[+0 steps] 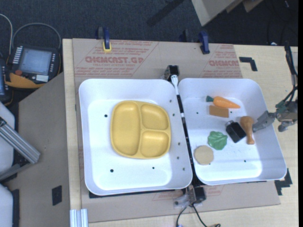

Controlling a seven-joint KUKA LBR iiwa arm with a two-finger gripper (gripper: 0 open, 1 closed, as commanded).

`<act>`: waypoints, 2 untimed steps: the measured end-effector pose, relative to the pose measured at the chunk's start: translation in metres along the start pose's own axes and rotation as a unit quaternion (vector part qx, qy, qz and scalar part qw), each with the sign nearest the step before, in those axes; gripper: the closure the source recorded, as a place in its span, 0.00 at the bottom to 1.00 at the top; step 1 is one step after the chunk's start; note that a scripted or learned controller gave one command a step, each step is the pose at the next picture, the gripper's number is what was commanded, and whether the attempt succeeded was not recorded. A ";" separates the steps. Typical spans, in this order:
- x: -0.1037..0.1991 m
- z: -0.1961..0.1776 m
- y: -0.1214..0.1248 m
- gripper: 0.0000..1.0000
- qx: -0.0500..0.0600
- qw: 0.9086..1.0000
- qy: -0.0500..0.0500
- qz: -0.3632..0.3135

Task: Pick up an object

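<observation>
The right bin [265, 167] holds several small objects. An orange carrot [225, 102] lies at the back with a brown block [218, 111] just in front of it. A black piece [235, 131] sits beside a tan wooden-looking piece [247, 127]. A green leafy item [217, 139] and a round beige disc [204, 155] lie nearer the front. My gripper [271, 120] hangs at the bin's right rim, just right of the tan piece, with nothing visibly held.
A yellow divided plate [140, 129] lies in the middle of the left bin [94, 174]. Both bins rest on a cardboard sheet [142, 53] held by blue clamps [106, 38]. A pendant screen [34, 60] sits off the bench at left.
</observation>
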State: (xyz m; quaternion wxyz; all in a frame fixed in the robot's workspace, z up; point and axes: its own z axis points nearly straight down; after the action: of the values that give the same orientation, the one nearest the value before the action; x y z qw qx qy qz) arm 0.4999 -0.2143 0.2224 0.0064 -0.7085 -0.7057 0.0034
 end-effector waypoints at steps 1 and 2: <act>0.001 -0.006 0.003 0.00 -0.006 1.000 -0.002 -0.002; 0.002 0.054 0.010 0.00 -0.004 1.000 -0.001 -0.002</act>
State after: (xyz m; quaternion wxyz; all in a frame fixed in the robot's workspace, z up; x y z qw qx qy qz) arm 0.5094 -0.2122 0.1678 0.0035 -0.7072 -0.7070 0.0012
